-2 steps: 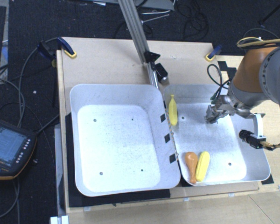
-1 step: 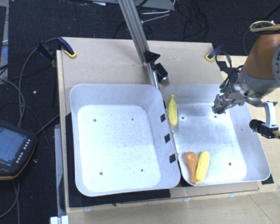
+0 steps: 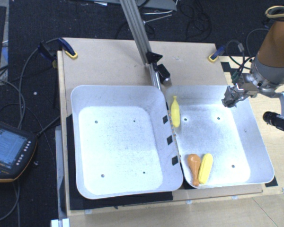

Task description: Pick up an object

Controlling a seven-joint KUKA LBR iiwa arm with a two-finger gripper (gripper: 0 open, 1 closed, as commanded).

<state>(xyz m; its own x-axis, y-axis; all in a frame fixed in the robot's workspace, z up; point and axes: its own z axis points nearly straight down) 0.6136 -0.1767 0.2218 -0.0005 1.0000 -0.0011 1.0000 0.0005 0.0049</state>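
We record two shallow white bins with rounded corners and speckled, matte floors, side by side on a pale wooden counter [image 3: 113, 63]; the left bin [image 3: 85, 96] and the right bin [image 3: 248, 126] meet along a seam marked with small black tabs. In the right bin we note three smooth, glossy toys: a yellow banana [image 3: 175, 112], elongated and lying against the seam at the bin's far left, and, near the front edge, an orange drumstick-shaped piece [image 3: 194, 166] touching a yellow corn-like piece [image 3: 205, 168] on its right. The arm [image 3: 273, 56] enters from the right, its orange band cut off by the frame edge, grey wrist below it, angled down and leftward. The pincer [image 3: 229, 100] is a small dark mass poised over the right bin's far right corner, well apart from all three toys; we cannot tell whether it is open or closed, as its tip is too dark and small to resolve. A slanted metal pole [image 3: 139, 32] crosses the counter's far side.
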